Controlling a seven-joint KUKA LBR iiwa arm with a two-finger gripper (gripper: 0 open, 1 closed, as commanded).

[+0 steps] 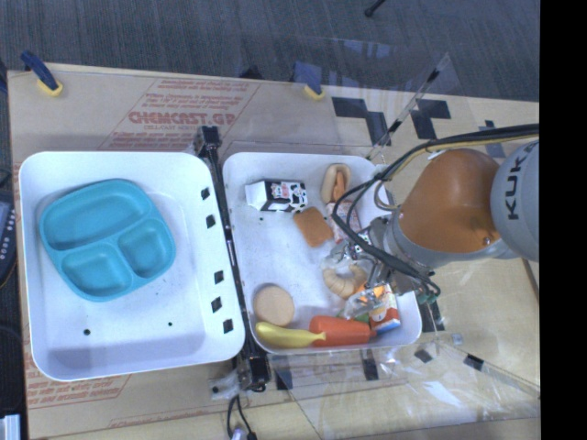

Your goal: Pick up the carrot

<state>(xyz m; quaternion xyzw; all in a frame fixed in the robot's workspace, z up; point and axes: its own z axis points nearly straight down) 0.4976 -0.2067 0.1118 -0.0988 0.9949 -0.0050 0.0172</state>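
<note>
Carrot (341, 329): laid lengthwise along the right bin's (275, 255) near wall, beside the banana (286, 336).
Gripper (359, 269): placed just above the carrot; finger state cannot be told.

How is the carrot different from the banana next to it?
The carrot is orange-red; the banana is yellow. The carrot looks thicker and straighter, while the banana is slimmer and slightly curved. The carrot lies farther right. Both lie flat along the near wall of the right bin, end to end.
</note>
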